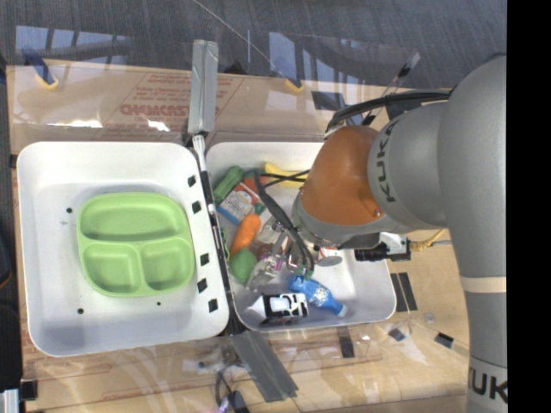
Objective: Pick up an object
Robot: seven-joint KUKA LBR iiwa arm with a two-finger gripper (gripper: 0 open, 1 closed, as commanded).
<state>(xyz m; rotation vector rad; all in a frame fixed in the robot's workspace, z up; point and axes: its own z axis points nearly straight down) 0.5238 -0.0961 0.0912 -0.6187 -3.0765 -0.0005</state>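
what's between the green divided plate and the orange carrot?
In the camera view, bare floor of the left bin, then the two bins' adjoining rims with black clips, separate the green divided plate from the orange carrot in the right bin.

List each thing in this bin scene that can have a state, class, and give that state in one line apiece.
Green divided tray: lying flat in the left bin, its compartments bare.
Orange carrot: lying tilted in the right bin, by the divider.
Blue bottle: lying on its side near the front wall.
Gripper: low among the clutter; grasp unclear.
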